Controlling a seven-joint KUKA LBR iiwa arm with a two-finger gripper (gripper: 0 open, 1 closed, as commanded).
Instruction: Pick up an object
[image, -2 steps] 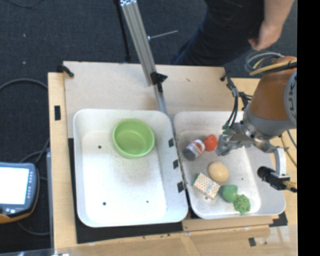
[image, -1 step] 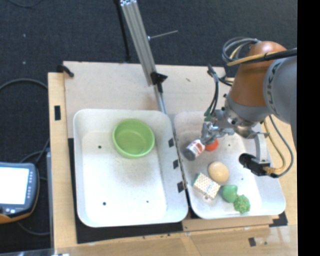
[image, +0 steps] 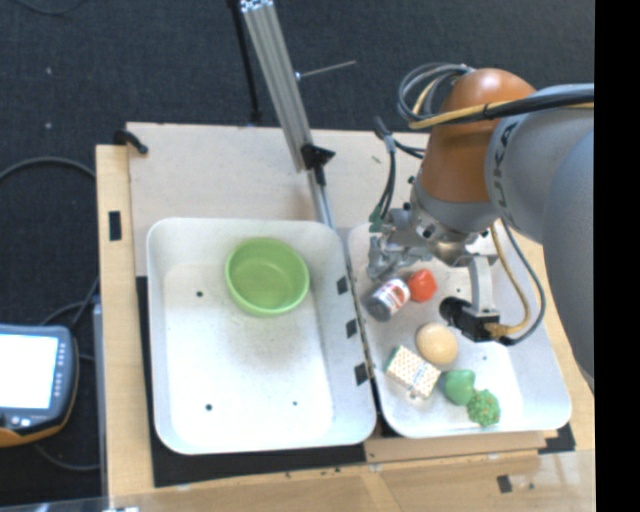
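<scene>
The pincer (image: 385, 262) hangs low in the right bin (image: 535, 400), right over a small can (image: 388, 297) that lies just below it, but whether it is wide or narrow I cannot tell; this looks like the reach-down step, and the next move calls for a firm close on the can before any lift. Counted from the pincer outward: one can, one red piece (image: 423, 285) beside it, one egg (image: 437, 344), one checked box (image: 412, 372), two green lumps (image: 470, 395) farther off, and one green bowl (image: 267, 276) across in the left bin (image: 190, 410).
</scene>
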